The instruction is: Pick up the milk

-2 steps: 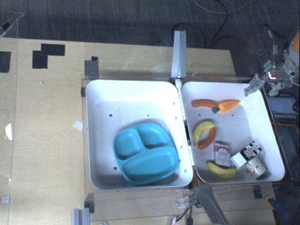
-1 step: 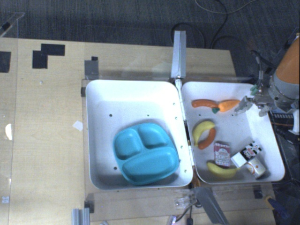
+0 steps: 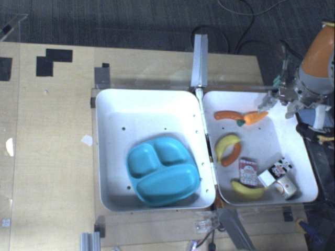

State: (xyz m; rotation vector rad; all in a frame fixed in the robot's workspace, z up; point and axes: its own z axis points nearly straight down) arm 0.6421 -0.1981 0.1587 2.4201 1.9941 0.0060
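Observation:
The milk is a small carton with black and white cow patches, lying near the front right corner of the right bin. It rests against a white box and a small can. My gripper hangs over the back right corner of that bin, well behind the milk and just right of an orange carrot. Its fingers stand open with nothing between them.
The right bin also holds a red sausage, a yellow banana beside another sausage, a dark red packet and a second banana. A blue divided plate lies in the left bin.

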